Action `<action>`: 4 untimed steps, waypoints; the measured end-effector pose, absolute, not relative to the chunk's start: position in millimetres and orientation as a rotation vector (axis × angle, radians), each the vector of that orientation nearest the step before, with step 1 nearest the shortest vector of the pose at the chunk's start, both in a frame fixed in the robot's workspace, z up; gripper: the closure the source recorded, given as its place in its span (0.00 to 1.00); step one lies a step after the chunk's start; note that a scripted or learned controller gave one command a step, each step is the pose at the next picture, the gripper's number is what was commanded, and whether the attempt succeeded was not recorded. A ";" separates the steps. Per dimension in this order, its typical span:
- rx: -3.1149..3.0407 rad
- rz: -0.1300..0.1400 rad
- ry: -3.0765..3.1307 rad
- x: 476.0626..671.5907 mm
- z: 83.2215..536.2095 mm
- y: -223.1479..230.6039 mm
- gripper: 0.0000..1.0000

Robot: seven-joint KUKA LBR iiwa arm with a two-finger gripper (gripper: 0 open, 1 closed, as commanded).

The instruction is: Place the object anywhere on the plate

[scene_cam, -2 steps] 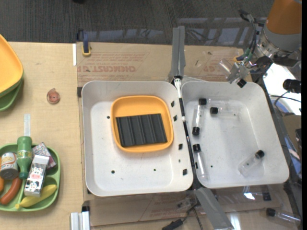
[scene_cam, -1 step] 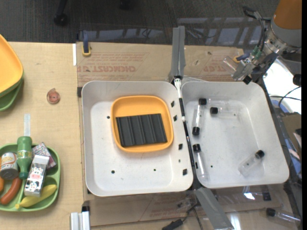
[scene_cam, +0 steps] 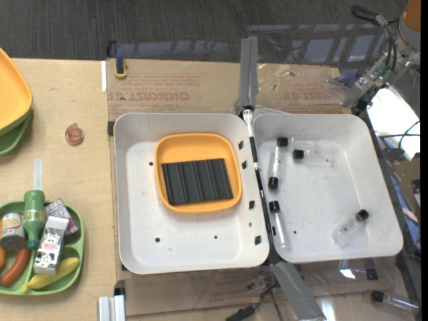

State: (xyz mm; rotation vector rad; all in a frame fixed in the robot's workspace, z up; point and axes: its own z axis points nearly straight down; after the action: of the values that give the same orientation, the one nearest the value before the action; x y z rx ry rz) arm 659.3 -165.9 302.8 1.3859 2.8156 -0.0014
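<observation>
An orange, square-ish plate (scene_cam: 198, 142) sits in the middle of the left bin (scene_cam: 134, 246). A dark grey ridged rectangular slab (scene_cam: 197, 181) lies flat on the plate, inside its rim. My gripper (scene_cam: 359, 92) hangs at the top right, above the far right corner of the right bin (scene_cam: 381, 246), well away from the plate and the slab. Nothing shows in it. The arm's orange band (scene_cam: 414, 9) is at the view's upper right edge.
Several clear vials with black caps lie in the right bin, such as one (scene_cam: 274, 168) near the divider and one (scene_cam: 350, 226) at front right. On the wooden table to the left stand a green tray of toy food (scene_cam: 40, 249) and an orange bowl (scene_cam: 12, 92). Cables (scene_cam: 374, 15) run behind the arm.
</observation>
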 end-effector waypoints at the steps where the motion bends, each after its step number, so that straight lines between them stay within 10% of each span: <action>1: 1.336 -0.002 2.840 657.2 385.5 -223.2 1.00; 4: 0.169 0.001 3.135 647.0 441.5 -222.1 1.00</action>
State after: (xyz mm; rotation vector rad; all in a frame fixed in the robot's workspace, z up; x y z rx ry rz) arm 647.0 -222.1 441.5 0.1692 3.1348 0.0013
